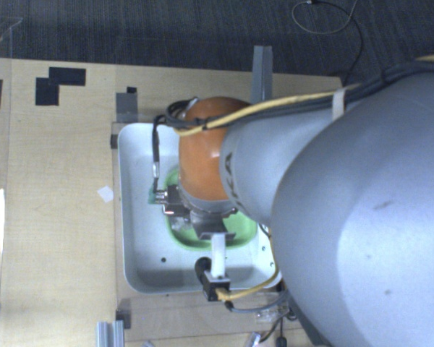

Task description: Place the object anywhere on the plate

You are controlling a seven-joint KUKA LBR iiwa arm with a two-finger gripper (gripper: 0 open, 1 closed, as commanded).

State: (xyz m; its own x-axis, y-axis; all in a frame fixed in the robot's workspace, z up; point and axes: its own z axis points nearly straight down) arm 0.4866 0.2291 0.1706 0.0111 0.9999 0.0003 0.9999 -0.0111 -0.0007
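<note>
A light green plate point(240, 230) lies in the left white bin point(134, 194), mostly covered by my arm. My wrist with its orange band point(202, 150) hangs straight over the plate. The gripper is hidden beneath the wrist flange point(202, 212). The object to be placed is hidden from this view.
The bulky grey arm point(347, 208) covers the right half of the view and the second bin. A yellow cable point(275, 103) runs along the arm. The bin's left wall and front left corner point(141, 277) are bare. A grey post point(262, 71) stands behind the bin.
</note>
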